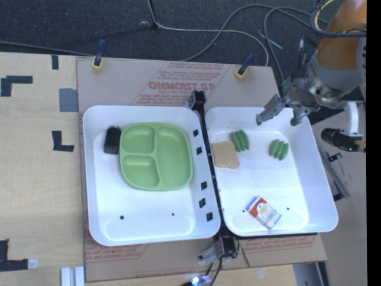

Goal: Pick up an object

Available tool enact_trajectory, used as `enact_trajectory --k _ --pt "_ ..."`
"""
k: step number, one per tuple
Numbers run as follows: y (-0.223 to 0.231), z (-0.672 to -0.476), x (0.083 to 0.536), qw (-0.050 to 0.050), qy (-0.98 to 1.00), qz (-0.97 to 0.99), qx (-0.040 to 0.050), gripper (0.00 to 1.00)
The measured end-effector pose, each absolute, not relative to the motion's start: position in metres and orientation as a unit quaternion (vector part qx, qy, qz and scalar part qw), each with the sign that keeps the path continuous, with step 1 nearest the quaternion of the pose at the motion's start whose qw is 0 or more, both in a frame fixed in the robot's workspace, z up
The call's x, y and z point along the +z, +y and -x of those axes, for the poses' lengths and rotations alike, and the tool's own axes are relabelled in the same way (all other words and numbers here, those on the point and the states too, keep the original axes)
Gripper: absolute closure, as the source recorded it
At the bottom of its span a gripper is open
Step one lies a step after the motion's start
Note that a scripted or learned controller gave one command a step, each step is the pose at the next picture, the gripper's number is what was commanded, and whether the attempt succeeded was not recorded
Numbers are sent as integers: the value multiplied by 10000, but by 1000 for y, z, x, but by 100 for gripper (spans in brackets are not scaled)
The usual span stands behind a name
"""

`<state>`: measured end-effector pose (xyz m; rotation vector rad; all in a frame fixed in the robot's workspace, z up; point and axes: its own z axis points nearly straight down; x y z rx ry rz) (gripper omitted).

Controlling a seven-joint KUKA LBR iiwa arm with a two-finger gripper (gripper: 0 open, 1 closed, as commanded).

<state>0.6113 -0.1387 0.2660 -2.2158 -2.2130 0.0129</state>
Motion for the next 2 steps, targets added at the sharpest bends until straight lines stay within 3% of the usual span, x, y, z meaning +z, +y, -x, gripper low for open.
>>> enact_trajectory --k 1,2 --pt "-138 -613 273 3 -7077 7065 7 0" --pt "-133 -604 216 24 -7075 7067 26 0"
